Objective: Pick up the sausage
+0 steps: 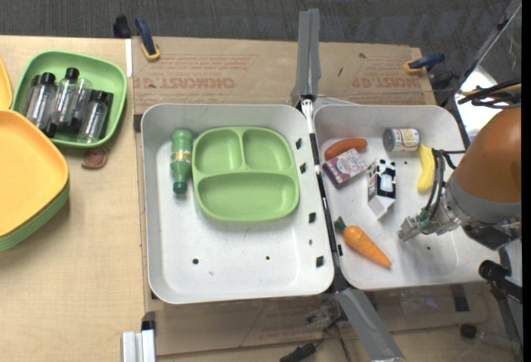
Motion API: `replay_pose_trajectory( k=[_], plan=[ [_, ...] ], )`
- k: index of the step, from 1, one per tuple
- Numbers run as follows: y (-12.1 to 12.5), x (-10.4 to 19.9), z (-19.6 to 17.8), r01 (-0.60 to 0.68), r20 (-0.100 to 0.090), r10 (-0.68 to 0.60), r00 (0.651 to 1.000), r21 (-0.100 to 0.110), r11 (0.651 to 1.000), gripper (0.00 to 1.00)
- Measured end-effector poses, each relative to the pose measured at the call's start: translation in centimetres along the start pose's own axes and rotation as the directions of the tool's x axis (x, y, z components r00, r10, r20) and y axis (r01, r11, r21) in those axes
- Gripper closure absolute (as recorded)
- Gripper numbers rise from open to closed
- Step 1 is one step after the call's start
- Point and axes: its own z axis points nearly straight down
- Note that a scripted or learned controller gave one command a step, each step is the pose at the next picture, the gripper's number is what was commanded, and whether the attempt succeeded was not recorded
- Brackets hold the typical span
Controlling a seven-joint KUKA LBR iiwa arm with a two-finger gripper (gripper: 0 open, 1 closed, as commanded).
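Gripper (pixel 412 227) low over right bin (pixel 431 269) floor; finger state not discernible. Carrot (pixel 366 245) just left of fingers. Sausage (pixel 344 147) well beyond, up-left near bin's far edge, touching purple packet (pixel 345 167). Banana (pixel 426 168) above.

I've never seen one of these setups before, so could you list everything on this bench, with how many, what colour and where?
sausage: one, red-orange, right bin, top left
purple packet: one, right bin, just below the sausage
can: one, silver, right bin, top
banana: one, yellow, right bin, right side
black-and-white box: one, right bin, centre
carrot: one, orange, right bin, lower left
divided plate: one, green, left bin
bottle: one, green, left bin, beside the plate
green tray of vials: one, bench, far left
yellow plates: a stack, left edge
clamps: several, bench back edge
hand: one, grey, over the right bin, lower right
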Motion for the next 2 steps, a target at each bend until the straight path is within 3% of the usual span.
replay_pose_trajectory(
  k=[1, 2],
  plan=[
    [13.6, -6.4, -0.2, -0.143, 0.003, 0.143, 0.990, -0.002, 0.990, 1.00],
    [13.6, -10.2, -0.5, -0.323, -0.002, 0.323, 0.946, -0.005, 0.946, 1.00]
  ],
)
